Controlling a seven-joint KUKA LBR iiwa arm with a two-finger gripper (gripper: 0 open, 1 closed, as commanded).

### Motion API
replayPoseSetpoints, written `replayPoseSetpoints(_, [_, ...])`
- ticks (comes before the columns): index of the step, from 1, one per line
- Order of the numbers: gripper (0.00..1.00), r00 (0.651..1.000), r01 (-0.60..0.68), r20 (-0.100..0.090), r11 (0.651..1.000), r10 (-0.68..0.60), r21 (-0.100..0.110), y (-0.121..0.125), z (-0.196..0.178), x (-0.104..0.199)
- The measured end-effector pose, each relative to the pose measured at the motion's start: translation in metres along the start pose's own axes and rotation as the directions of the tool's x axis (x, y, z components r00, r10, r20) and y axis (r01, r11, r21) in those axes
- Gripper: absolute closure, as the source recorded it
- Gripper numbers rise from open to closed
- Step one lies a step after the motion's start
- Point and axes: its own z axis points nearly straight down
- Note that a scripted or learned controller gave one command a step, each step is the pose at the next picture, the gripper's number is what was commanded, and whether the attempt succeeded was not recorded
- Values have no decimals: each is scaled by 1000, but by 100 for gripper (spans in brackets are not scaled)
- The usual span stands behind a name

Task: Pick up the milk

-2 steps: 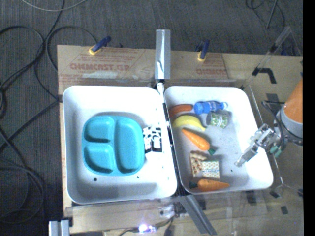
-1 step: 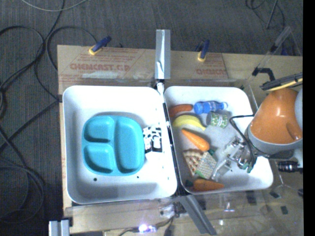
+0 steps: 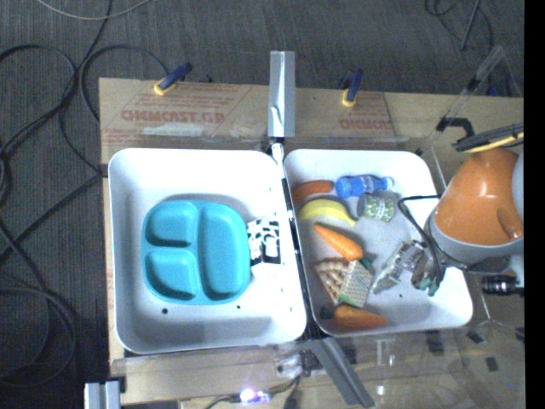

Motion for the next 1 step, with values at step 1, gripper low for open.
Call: replayPoseSetpoints(1, [100, 992, -125, -9, 992, 125, 8, 32, -86, -88])
